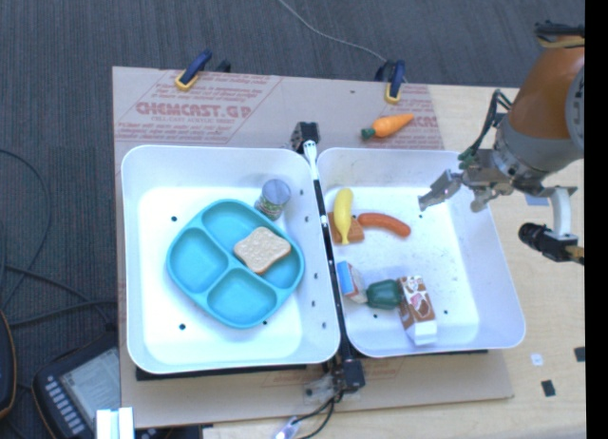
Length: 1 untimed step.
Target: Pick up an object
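Note:
My gripper (459,192) hovers over the upper right part of the right bin (494,266), fingers spread open with nothing between them. Left of it in that bin lie a red-orange sausage (384,224) and a yellow banana (342,211). Nearer the front sit a green pepper (384,294), a small carton (416,307) and a small orange-and-blue item (348,280). The gripper is above and right of the sausage, apart from it.
The left bin (152,333) holds a blue divided plate (195,261) with a slice of bread (261,250) and a small can (275,197) beside it. A toy carrot (389,126) lies on the bench behind the bins. Clamps (194,68) hold the board.

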Each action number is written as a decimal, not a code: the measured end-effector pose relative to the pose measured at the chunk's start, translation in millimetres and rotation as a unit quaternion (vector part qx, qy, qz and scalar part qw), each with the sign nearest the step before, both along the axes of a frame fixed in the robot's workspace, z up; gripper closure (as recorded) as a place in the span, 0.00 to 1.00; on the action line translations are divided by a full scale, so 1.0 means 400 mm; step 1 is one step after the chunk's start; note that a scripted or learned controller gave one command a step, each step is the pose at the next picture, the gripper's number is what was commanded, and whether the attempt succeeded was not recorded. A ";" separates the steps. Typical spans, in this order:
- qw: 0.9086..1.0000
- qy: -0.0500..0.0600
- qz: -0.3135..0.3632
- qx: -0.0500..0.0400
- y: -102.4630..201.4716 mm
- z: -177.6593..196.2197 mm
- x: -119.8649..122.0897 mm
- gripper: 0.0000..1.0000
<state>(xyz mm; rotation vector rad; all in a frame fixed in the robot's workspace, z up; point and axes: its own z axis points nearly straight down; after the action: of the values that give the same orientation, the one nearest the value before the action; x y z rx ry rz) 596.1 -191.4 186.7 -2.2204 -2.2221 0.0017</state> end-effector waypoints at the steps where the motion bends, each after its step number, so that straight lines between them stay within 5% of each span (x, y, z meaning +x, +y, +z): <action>1: 1.000 -0.002 0.000 0.000 0.166 -0.248 -0.051 0.00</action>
<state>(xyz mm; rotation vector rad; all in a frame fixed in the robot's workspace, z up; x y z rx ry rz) 575.6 -125.2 87.6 -2.2224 -2.2253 -0.0028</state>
